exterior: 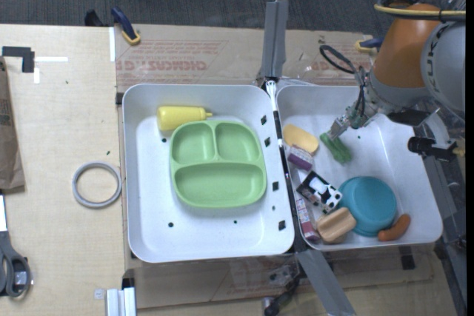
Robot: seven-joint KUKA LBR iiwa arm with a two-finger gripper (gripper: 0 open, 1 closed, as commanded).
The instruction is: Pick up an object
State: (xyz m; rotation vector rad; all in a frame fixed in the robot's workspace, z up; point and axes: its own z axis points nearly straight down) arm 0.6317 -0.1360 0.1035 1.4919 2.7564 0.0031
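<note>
Pale wooden worktop (59, 122) carries two white bins: left bin (141, 181), right bin (415, 226). A tape ring (97, 183) lies left; cardboard sheet (185, 55) behind.

Two white bins (141, 159) are sitting on a pale wood bench (59, 122). A light green divided plate (218, 163) and a yellow bottle (181, 116) are showing in the left one. In the right one a blue bowl (370, 205), a yellow wedge (300, 138), a green piece (339, 149), a black-and-white patched toy (321, 192), a tan bun (335, 225) and an orange-brown sausage (393, 228) are lying. The arm (415, 48) is showing grey with orange
</note>
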